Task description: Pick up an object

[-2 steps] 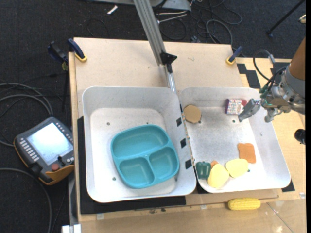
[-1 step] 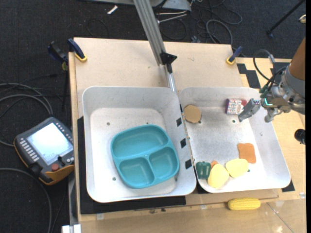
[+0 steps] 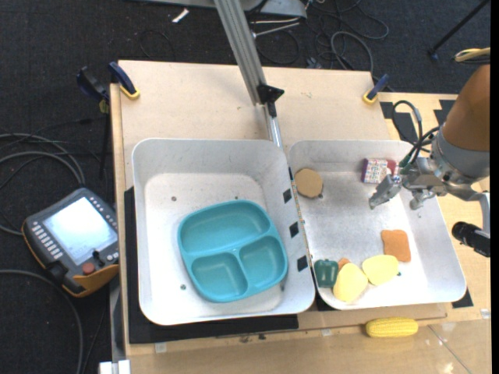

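A teal plastic divided tray (image 3: 231, 249) lies in the left white bin (image 3: 156, 170). In the right white bin (image 3: 437, 283), a round tan biscuit-like piece (image 3: 309, 183) sits near the left wall, and a green pepper (image 3: 325, 271), two yellow pieces (image 3: 365, 276) and an orange block (image 3: 396, 245) lie along the near side. A small pink-and-white box (image 3: 376, 170) rests near the far wall. The gripper (image 3: 399, 193) hangs just beside it with fingers spread, nothing between them. A yellow corn cob (image 3: 392, 328) lies on the bench outside the bins.

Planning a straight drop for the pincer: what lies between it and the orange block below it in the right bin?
Nothing, in the camera view: bare speckled white bin floor runs from the pincer to the orange block.
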